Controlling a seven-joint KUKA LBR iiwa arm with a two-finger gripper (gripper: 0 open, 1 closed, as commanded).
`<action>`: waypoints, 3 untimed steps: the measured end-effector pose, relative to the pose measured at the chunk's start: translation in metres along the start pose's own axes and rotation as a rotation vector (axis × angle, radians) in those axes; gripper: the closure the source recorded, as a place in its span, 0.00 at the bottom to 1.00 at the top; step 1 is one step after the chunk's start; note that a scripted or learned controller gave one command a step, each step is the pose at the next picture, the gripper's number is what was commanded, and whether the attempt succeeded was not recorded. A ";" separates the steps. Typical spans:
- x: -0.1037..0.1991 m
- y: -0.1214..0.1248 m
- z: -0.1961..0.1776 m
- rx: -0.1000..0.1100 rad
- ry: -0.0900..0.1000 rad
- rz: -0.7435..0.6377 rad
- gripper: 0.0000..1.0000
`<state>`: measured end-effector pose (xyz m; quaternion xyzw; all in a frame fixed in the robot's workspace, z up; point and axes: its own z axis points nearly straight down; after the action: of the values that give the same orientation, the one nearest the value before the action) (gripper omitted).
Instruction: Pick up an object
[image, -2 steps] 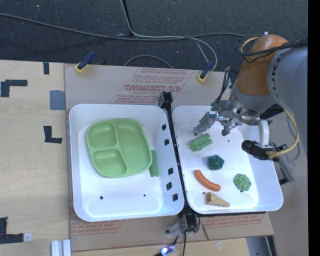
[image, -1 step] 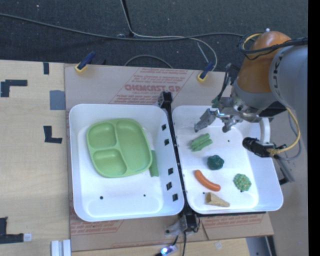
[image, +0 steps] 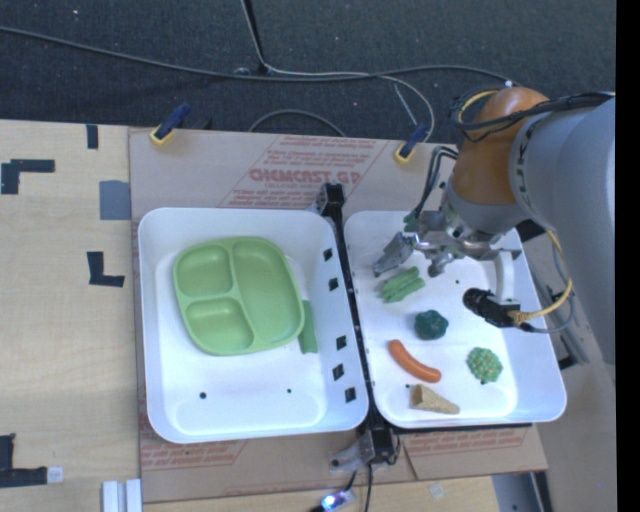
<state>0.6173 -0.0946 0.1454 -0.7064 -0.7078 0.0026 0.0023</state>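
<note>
While poised over the right bin (image: 540, 400), gripper (image: 410, 256) open, holding nothing. Likely approach step: green bean pods (image: 401, 286) just below (touching? unclear). Next: descend, then close.

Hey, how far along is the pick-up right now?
Done: the gripper has reached the right bin, just above the green beans. In hand: nothing visibly held. Left: grasp and lift. The hot dog, broccoli, and the green tray in the left bin lie untouched.

Glossy, seemingly plastic green tray (image: 238, 295)
</note>
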 end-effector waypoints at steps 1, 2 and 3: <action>0.000 -0.008 0.061 -0.003 -0.002 0.001 0.00; 0.001 -0.007 0.060 -0.007 0.000 0.000 0.00; 0.001 -0.007 0.050 -0.006 0.000 -0.001 1.00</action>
<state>0.6095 -0.0936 0.0951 -0.7061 -0.7082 0.0006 0.0003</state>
